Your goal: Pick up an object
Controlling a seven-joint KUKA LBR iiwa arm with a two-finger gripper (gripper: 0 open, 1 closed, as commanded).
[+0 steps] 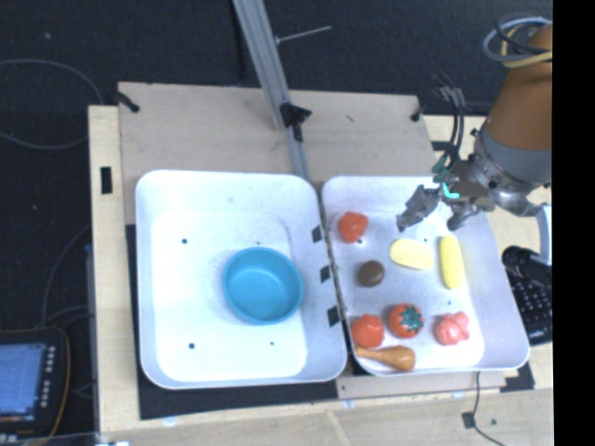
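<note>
Over the right bin (493, 342), the gripper (435, 214) hangs in the air with its two dark fingers spread apart. Nothing sits between them, so it is holding nothing.

Right under it lie the toy foods. Closest are a pale yellow lump (412, 254) and a yellow banana (451, 261), which lie just beside each other. A little red piece (351, 226) sits near the wall between the bins, and a brown ball (371, 273) is below it. Along the near edge are a red tomato with a green top (405, 320), another red piece (368, 329), a pinkish-red piece (451, 328) and an orange pear shape (390, 356).

I think these are light plastic toys, hard and smooth. They won't break, but they may slip or roll away when pinched. The banana looks like the best one to grab. It is long and thin, so the fingers could close across its middle, from side to side. The pale lump so close by could get in the way of one finger. The round ones, like the ball, look likely to pop out.

Over in the left bin (167, 193) sits a blue bowl (263, 284), well apart from the gripper.
</note>
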